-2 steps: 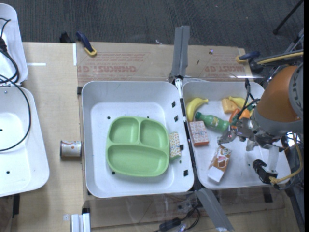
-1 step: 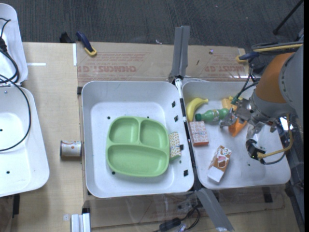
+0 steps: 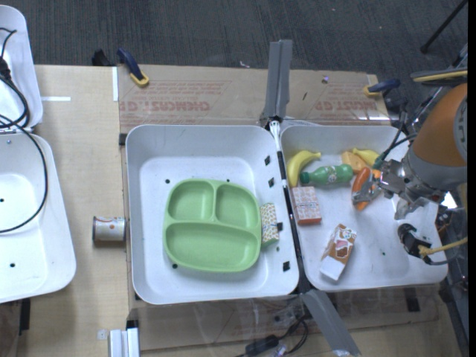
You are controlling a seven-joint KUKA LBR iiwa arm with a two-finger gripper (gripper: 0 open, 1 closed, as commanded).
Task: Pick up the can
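Observation:
A small silver can (image 3: 109, 230) with an orange label lies on its side on the wooden bench, just outside the left wall of the left bin (image 3: 141, 199). My gripper (image 3: 366, 190) is far from it, low in the right bin (image 3: 387, 270), right by an orange item (image 3: 361, 178) and the cap end of a green bottle (image 3: 327, 175). The grey arm with its orange band (image 3: 446, 129) reaches in from the right over that bin.
The left bin holds a green divided plate (image 3: 214, 225) and a small patterned packet (image 3: 268, 222) at its right edge. In the right bin lie a banana (image 3: 300, 163), a yellow item (image 3: 362, 156), a pink box (image 3: 306, 204) and a small carton (image 3: 338, 252). Cables hang at the far right.

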